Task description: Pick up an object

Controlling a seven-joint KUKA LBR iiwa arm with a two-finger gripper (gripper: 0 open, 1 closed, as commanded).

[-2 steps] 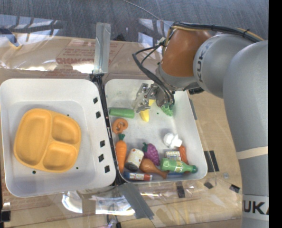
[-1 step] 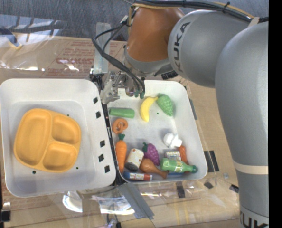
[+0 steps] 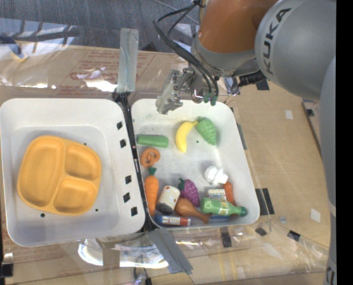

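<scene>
over the right bin (image 3: 239,136), the arm (image 3: 265,28) hangs; fingers (image 3: 166,101) grasp nothing, state unclear.

"KUKA" stands in dark letters on the grey arm (image 3: 295,40); the cardboard's red print is unreadable

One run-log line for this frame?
gripper: above right bin's far edge | grasp: none visible | banana, toys in bin | tray left

Yellow-orange tray (image 3: 59,174) is showing in the white left bin (image 3: 10,123); yellow banana (image 3: 184,135) and orange carrot (image 3: 151,190) in the right.
</scene>
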